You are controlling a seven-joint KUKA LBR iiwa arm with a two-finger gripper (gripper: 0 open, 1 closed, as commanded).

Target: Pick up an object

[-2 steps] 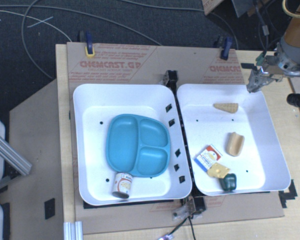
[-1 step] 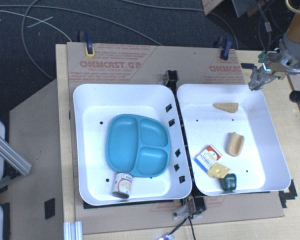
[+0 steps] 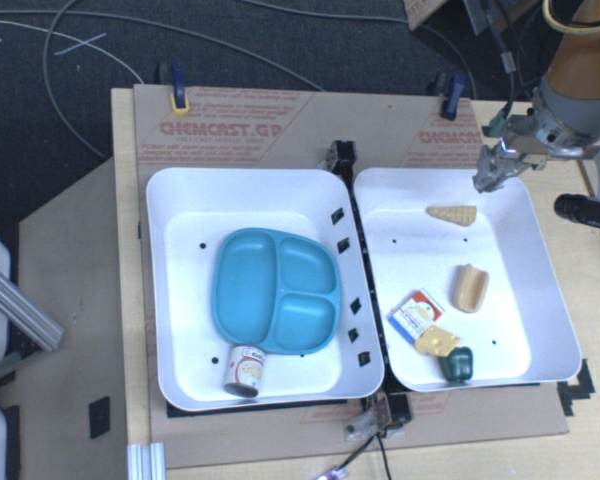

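Overhead, we are looking down at a slant on two shallow white bins sitting side by side on the table [image 3: 140,218], their inner rims nearly touching along a dark seam of clips. We are seeing the hand [image 3: 492,171] hanging over the far rim of the right bin [image 3: 540,268], up near its back edge; whether it is apart or together we cannot tell, and nothing is showing between its tips. Open white floor is lying just below it, with a tan cone-shaped piece [image 3: 452,214] nearest. Well apart from that, a rounded beige block [image 3: 469,288] is resting mid-bin. Toward the near rim a small printed packet [image 3: 416,316], a yellow lump [image 3: 437,342] and a dark green piece [image 3: 458,365] are crowding close together. We are finding the left bin [image 3: 170,268] taken up mostly by a smooth blue divided plate [image 3: 275,290], with a small can [image 3: 245,370] lying tipped just beside the plate's near edge.
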